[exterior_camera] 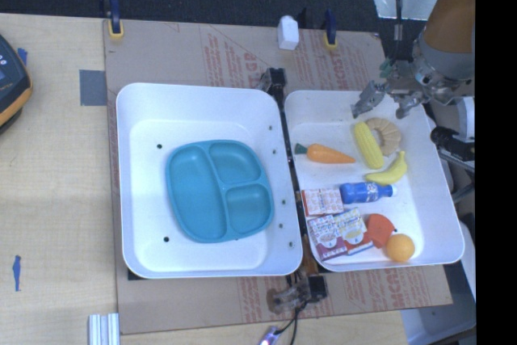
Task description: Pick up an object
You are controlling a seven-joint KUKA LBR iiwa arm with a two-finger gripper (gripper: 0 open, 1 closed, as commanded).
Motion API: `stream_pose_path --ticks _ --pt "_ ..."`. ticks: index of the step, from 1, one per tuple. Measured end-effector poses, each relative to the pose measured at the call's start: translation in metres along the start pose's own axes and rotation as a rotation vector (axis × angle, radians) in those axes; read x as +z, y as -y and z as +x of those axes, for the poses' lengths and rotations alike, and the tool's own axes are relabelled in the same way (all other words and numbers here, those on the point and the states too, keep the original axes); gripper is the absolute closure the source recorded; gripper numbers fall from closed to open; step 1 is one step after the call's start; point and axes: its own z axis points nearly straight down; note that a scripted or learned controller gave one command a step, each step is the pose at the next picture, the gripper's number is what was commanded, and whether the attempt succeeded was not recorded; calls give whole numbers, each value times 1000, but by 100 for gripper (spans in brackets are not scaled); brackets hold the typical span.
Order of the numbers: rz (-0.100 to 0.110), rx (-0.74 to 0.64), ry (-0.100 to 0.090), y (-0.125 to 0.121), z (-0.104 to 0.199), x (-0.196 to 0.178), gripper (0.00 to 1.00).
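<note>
Overhead, two white bins are seen side by side on a cardboard sheet. A blue divided plate (220, 190) is laid in the left bin (137, 113). Toy food is scattered in the right bin (311, 105): a carrot (327, 154), a corn cob (367, 144) beside a tan round piece (388, 134), a banana (388, 170), a blue bottle (365, 192), two printed packets (333, 216), a red piece (377, 227) and an orange (400, 247). The gripper (393, 99) is held above the far end of the right bin, just beyond the corn cob; its fingers are spread apart and nothing is seen between them.
</note>
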Motion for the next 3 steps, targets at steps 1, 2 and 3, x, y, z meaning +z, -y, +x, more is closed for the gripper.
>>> stream_pose_path --ticks 1,2,3 --pt "1 0 1 15 -30 44 0" --pt "2 -1 0 28 -10 105 0" --pt "2 -3 1 28 -12 94 100"
